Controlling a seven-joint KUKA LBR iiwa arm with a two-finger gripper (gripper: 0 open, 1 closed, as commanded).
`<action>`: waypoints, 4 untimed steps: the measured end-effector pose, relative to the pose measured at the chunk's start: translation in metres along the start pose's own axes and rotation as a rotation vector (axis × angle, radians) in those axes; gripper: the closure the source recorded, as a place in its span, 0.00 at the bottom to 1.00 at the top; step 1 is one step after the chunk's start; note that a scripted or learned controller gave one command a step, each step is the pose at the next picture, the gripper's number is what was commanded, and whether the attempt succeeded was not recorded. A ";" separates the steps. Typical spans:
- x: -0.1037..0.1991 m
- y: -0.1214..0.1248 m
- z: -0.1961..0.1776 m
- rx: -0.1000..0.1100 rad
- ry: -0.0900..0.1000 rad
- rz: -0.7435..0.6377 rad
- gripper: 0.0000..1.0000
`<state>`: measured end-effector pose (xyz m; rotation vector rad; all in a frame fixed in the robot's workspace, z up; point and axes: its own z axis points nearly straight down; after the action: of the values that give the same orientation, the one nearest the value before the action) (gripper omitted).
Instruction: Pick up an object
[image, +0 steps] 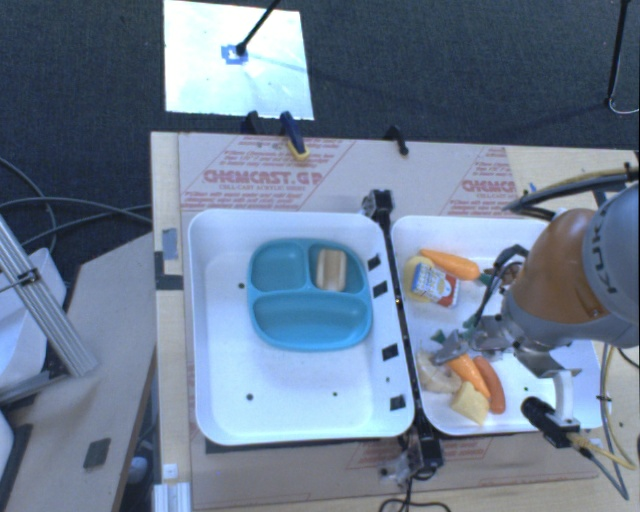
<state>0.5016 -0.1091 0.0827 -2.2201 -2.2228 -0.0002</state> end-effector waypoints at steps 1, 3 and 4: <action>-0.001 0.001 -0.013 -0.004 -0.002 0.001 1.00; 0.010 0.008 -0.131 -0.007 -0.001 -0.005 1.00; 0.010 0.010 -0.142 -0.003 0.000 -0.004 1.00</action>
<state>0.5113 -0.0987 0.2250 -2.2176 -2.2283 -0.0034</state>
